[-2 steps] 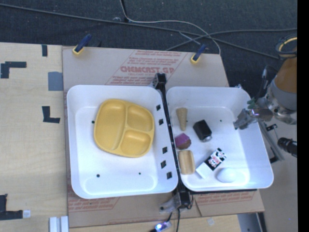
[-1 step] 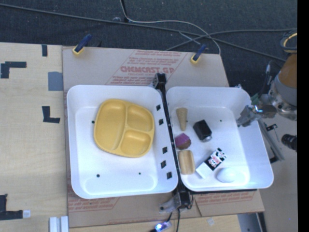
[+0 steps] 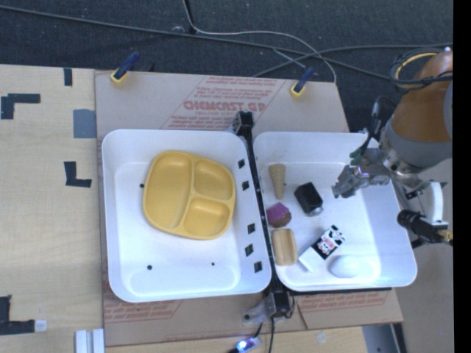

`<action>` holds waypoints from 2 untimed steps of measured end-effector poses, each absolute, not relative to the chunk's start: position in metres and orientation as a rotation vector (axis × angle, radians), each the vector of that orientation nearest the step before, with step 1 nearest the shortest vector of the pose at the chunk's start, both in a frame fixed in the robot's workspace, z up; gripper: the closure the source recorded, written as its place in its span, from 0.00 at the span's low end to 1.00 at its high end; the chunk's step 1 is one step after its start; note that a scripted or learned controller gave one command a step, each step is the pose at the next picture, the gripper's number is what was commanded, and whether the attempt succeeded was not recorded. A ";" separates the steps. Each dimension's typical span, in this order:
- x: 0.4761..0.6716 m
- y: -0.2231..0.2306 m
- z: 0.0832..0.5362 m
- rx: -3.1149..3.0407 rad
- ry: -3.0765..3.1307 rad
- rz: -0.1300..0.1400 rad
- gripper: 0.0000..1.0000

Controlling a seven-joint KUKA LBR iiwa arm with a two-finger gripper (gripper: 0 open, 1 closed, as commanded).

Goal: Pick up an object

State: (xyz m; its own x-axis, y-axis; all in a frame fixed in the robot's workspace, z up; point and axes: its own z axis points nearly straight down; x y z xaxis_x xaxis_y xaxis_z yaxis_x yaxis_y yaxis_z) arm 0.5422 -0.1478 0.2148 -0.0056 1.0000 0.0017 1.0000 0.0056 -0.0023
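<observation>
We judge the pick not yet made. The gripper (image 3: 347,184) hangs over the right bin (image 3: 390,271), holding nothing; we cannot tell its spread. Nearest, just left of it, the black block (image 3: 308,198) lies on the bin floor, ungrasped

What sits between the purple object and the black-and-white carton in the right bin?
In the camera view, bare white bin floor lies between the purple object and the black-and-white carton. The black block sits above that stretch.

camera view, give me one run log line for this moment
gripper: above right bin, holds nothing | nearest: black block | yellow tray: left bin
</observation>
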 end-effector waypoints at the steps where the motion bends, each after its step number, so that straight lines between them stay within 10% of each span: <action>1: 0.537 -0.097 0.205 -2.214 -2.225 0.002 1.00; 2: 0.540 -0.036 0.208 -2.211 -2.228 -0.001 1.00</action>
